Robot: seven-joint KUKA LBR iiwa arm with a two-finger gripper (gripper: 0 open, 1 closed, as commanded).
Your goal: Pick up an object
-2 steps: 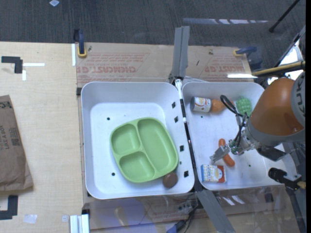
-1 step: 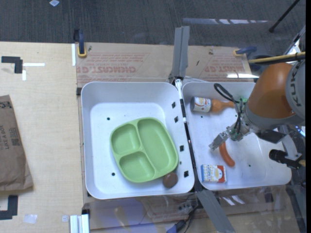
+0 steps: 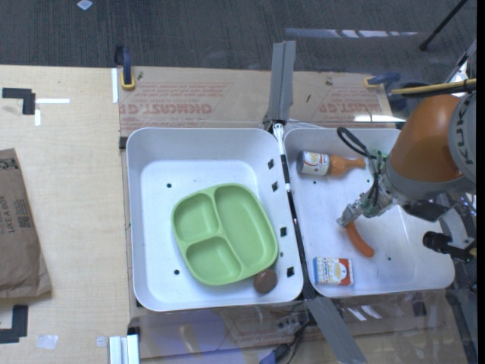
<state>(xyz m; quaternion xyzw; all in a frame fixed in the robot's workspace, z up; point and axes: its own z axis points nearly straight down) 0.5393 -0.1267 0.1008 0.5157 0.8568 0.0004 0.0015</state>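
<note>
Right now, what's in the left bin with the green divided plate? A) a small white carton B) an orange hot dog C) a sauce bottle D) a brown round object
D: the brown round object sits at the near edge of the green divided plate in the left bin.

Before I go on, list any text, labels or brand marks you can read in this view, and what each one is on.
"KU", white letters cut off by the frame edge, on the grey arm housing.
Red mirrored print on the brown cardboard sheet behind the bins: too blurred to read.
Dark print on the brown paper bag: too small to read.
Label on the small orange-capped bottle: unreadable.
Front of the small white, blue and orange carton: unreadable.
</note>
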